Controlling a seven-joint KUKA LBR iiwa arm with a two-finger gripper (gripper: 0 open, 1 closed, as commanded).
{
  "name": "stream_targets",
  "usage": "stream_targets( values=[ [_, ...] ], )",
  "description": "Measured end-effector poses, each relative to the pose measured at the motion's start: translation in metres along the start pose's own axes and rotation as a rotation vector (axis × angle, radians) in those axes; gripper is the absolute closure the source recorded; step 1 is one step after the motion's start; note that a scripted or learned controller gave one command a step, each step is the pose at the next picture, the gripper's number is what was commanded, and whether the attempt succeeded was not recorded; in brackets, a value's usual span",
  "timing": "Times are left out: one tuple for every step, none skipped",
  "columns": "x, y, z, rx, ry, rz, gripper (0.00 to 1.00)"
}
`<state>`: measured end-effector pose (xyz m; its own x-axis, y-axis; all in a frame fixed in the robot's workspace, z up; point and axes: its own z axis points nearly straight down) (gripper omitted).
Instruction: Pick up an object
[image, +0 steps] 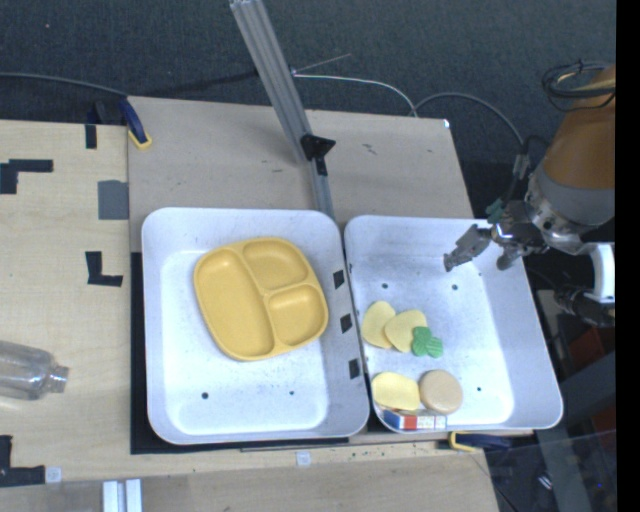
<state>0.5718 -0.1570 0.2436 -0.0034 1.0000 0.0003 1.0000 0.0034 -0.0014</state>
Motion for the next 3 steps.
stream_targets(
  values=[
    [0.001, 0.0, -0.01, 0.0, 0.002, -0.002, 1.0],
    [0.064, 0.008, -0.037, -0.004, 0.002, -0.005, 1.0],
    [0.123, 0.026, 0.001, 0.004, 0.001, -0.004, 1.0]
  ],
)
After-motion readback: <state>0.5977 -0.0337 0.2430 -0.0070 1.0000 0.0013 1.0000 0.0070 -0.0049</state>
